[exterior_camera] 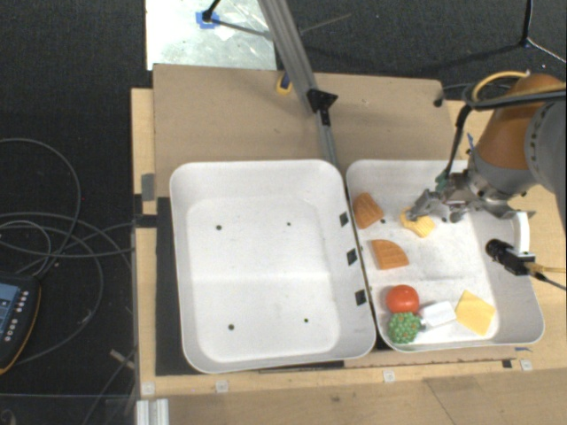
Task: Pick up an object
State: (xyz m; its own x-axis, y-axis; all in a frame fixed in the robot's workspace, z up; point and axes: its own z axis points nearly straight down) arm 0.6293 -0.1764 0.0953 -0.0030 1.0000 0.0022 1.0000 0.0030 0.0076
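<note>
The right bin holds several small items. A yellow chunk lies near its middle, right under my gripper, whose fingers point left and down at it. Two orange pieces lie to the left, one by the bin's left wall and one lower. In the near part are a red tomato, a green bumpy item, a white block and a yellow wedge. Whether the gripper's fingers touch the yellow chunk I cannot tell.
The left bin stands beside the right one, joined by black clips along the shared wall. A grey pole slants over the bench's far side. Cables lie on the floor at left.
</note>
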